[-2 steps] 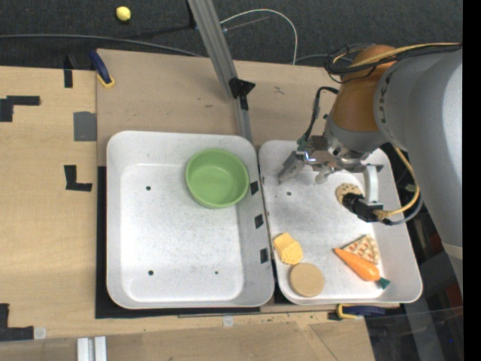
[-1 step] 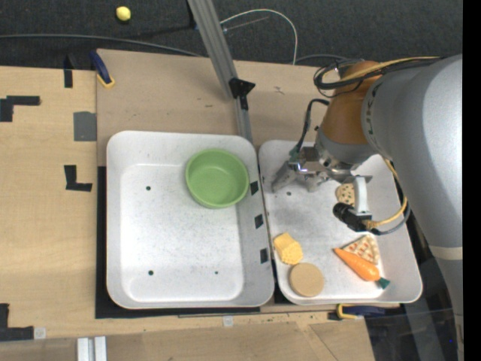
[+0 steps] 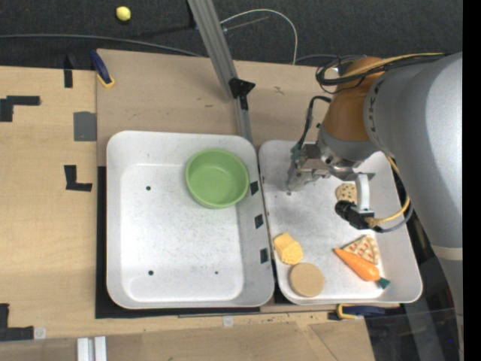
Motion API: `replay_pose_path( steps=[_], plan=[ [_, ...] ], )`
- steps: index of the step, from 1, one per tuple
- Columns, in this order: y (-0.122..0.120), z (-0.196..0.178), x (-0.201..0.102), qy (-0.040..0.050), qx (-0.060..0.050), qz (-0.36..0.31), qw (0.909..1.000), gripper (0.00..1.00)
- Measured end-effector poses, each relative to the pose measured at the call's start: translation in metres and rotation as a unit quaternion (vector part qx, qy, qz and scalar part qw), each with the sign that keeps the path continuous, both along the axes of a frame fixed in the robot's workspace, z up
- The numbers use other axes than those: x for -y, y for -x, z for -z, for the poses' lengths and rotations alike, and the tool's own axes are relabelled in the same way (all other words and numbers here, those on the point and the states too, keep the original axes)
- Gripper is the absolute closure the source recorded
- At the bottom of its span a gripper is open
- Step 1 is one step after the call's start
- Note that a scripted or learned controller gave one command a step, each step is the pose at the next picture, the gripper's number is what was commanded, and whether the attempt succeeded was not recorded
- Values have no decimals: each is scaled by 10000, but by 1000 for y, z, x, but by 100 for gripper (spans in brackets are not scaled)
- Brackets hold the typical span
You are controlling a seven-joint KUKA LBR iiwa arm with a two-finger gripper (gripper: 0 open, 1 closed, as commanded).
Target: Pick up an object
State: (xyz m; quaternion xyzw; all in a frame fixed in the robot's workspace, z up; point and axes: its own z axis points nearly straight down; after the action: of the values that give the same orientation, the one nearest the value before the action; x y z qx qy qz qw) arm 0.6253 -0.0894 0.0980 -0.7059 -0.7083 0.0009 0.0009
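Observation:
My gripper (image 3: pixel 294 180) hangs over the upper left part of the right bin (image 3: pixel 316 224), its fingers pointing down at bare bin floor with nothing between them. In the same bin lie a yellow wavy chip (image 3: pixel 287 248), a round tan cookie (image 3: pixel 307 280), an orange carrot (image 3: pixel 358 264), a pizza slice (image 3: pixel 364 247) and a small spotted cracker (image 3: pixel 346 192). These toys sit below and to the right of the gripper, apart from it. A green bowl (image 3: pixel 217 177) stands in the left bin (image 3: pixel 150 232).
A grey metal pole (image 3: pixel 214 40) slants down from the top to the bins' shared edge. Cables (image 3: pixel 391 216) loop by the arm's wrist over the right bin. A small yellow ball (image 3: pixel 123 13) lies on the dark floor at the far top left.

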Motion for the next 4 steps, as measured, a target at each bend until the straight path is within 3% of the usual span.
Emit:
replay_pose_path(
  steps=[2, 3, 4],
  plan=[
    [-4, -123, 1, 2, 35, 6, 10000, 100],
    [-4, -121, 1, 2, 8, 12, 10000, 100],
    [3, -114, -55, -7, -2, -14, 10000, 100]
  ],
)
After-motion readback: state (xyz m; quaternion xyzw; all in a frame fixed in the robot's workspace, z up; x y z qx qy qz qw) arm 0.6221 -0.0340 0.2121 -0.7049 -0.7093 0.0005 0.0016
